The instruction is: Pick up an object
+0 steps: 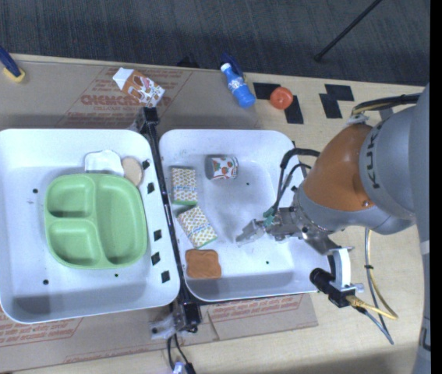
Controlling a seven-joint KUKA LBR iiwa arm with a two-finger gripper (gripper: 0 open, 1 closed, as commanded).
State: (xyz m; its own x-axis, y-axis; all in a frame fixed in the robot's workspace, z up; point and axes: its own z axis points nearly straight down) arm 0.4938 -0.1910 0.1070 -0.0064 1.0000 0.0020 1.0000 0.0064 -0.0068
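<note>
The right bin (279, 142) holds a small patterned can (221, 167) lying near its back, two patterned packets (184, 184) (197, 226) along its left wall, and a brown toast-like piece (203, 264) at the front left corner. My gripper (249, 233) hangs low over the bin's bare middle, right of the packets, pointing left. Its fingers look spread with nothing between them. The grey arm with the orange band (341, 179) covers the bin's right side.
The left bin (2, 232) carries a green divided tray (96, 220), a white cup (104, 162) and a tan round piece (132, 171). Behind the bins lie a blue bottle (238, 86), an orange ball (281, 97) and a snack packet (139, 88).
</note>
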